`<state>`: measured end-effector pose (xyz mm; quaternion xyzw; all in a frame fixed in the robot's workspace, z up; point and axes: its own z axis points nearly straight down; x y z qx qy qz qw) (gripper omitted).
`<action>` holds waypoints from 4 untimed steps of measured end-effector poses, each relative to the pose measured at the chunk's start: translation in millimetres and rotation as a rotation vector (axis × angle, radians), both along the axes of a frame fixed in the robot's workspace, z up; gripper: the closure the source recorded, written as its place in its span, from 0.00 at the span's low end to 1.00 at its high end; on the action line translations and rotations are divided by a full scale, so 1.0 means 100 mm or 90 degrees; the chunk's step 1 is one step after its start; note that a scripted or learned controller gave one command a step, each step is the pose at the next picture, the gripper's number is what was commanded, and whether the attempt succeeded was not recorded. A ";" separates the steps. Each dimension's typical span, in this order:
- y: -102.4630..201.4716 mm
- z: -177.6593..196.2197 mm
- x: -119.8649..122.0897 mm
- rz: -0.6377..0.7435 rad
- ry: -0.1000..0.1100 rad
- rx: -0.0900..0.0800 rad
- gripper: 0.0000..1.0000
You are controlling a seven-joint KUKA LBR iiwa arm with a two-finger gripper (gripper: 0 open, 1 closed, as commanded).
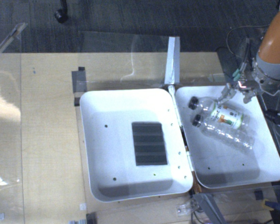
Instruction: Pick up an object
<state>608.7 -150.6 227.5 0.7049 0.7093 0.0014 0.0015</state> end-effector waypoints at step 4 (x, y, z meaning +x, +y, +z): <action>0.66 0.42 0.36 -0.199 -0.002 0.001 0.00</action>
